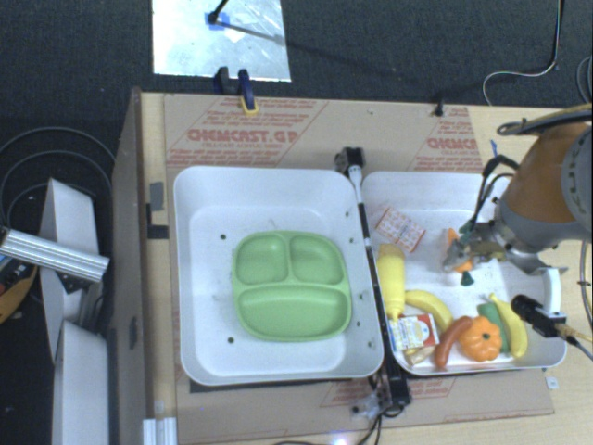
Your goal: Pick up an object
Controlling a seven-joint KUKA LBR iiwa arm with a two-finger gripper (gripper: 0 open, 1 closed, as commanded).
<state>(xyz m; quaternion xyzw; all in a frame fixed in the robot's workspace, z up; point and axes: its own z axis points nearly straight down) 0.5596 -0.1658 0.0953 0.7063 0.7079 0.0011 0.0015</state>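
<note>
A grey and orange robot arm's gripper point(466, 248) hovers low in the right white bin point(435, 185), above a small orange toy piece point(453, 237); whether it grips anything cannot be told. Judged an approach step; closing and lifting comes next.

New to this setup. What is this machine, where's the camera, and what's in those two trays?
One camera, fixed above the bench, looks down at a slant. The grey and orange shape entering from the right is a robot arm; its gripper hangs low in the right bin, over a small orange item. I can't tell whether it holds anything. That bin also holds toy food: a yellow bottle, bananas, a sausage, a small pumpkin, a red carton and a patterned card. The left bin holds a green divided plate.
</note>
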